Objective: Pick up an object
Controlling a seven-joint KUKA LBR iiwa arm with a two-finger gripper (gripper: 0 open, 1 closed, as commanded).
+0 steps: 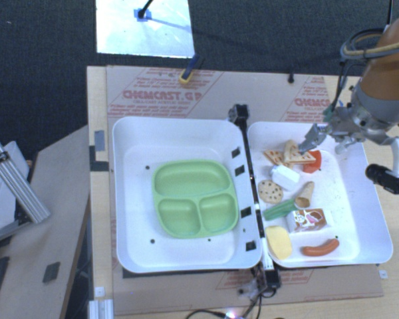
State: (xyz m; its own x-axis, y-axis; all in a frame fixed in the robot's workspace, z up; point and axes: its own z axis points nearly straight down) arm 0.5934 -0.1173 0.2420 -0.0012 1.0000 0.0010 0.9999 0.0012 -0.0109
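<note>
The right bin (366, 198) holds several toy foods: a waffle piece (277, 157), a red tomato (310, 161), a white cylinder (285, 175), a cookie (270, 191), an ice-cream cone (304, 193), a green pickle (280, 209), a small printed carton (308, 219), a yellow piece (278, 242) and a sausage (319, 247). My gripper (314, 138) hangs low over the bin's far part, just above the tomato and a tan piece beside it. Nothing shows between its fingers.
The left bin (130, 178) holds a green three-compartment plate (191, 198). A black hinge strip (247, 178) runs between the two bins. The arm's grey body (382, 92) reaches in from the right, over the right bin's far corner.
</note>
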